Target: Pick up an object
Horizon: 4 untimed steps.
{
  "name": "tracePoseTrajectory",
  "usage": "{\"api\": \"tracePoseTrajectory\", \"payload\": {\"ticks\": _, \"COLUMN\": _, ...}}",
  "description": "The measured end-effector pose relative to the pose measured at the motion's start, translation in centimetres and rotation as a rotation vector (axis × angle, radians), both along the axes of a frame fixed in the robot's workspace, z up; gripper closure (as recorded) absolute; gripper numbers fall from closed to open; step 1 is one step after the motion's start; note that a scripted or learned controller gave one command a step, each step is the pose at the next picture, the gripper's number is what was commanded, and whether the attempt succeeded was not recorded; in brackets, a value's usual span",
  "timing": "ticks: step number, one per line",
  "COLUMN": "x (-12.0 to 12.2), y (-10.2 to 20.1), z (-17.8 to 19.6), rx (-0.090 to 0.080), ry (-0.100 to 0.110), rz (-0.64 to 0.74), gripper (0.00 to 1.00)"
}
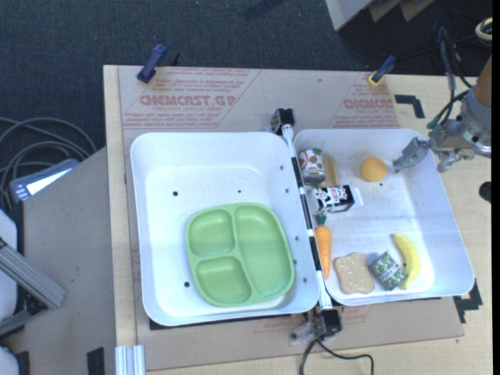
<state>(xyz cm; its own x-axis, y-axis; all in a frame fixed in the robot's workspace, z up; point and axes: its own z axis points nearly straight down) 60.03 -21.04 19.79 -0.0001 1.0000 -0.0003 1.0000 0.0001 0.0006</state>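
Nothing picked yet. I see gripper (412, 156) over right bin's (437, 201) far edge, can't tell if fingers are apart or shut. Orange (374, 169) lies just beside it, untouched. Grasp + lift remain.

A green tray (238, 254), orange carrot (323, 246), yellow banana (408, 258), white bins (203, 153).

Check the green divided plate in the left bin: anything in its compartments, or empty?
Empty. The green divided plate lies flat in the left bin, and all three compartments show bare green, nothing in them.
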Motion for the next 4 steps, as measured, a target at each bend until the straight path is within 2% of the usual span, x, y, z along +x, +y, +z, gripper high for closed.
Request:
{"api": "tracePoseTrajectory", "payload": {"ticks": 1, "x": 3.4, "y": 3.4, "z": -8.3, "rx": 0.002, "ry": 0.004, "rz": 0.001, "gripper": 0.00}}
{"api": "tracePoseTrajectory", "payload": {"ticks": 2, "x": 6.6, "y": 2.6, "z": -11.3, "rx": -0.001, "ry": -0.001, "rz": 0.001, "gripper": 0.00}}
{"api": "tracePoseTrajectory", "payload": {"ticks": 3, "x": 6.7, "y": 2.6, "z": -10.2, "rx": -0.003, "ry": -0.005, "rz": 0.003, "gripper": 1.00}}
{"api": "tracePoseTrajectory", "payload": {"ticks": 4, "x": 5.3, "y": 10.1, "z": -11.2, "rx": 0.001, "ry": -0.001, "rz": 0.001, "gripper": 1.00}}
